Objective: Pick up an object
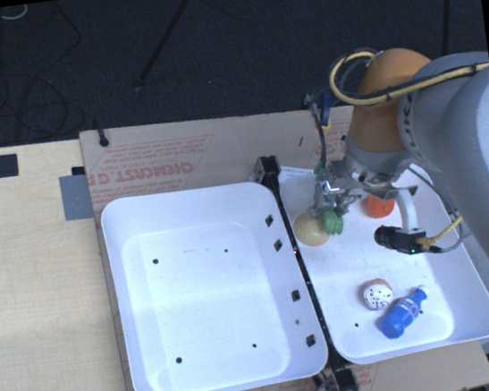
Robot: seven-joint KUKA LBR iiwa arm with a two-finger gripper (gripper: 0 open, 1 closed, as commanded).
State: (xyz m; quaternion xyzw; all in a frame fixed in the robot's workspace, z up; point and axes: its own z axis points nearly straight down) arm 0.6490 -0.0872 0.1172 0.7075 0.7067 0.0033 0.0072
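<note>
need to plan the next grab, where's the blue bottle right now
The blue bottle lies in the right bin, near its front right corner, just beside the small white ball.

Bench point(34, 301), cardboard sheet point(176, 159), 2 white bins point(117, 253), prob. touching

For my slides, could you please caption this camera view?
Gripper poised over a green toy and beige ball in the right bin.

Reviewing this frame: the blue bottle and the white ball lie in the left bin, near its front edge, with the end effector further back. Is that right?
Not quite. The camera view shows the blue bottle and the white ball in the right bin, not the left one. They do lie near its front edge, with the end effector further back.
</note>
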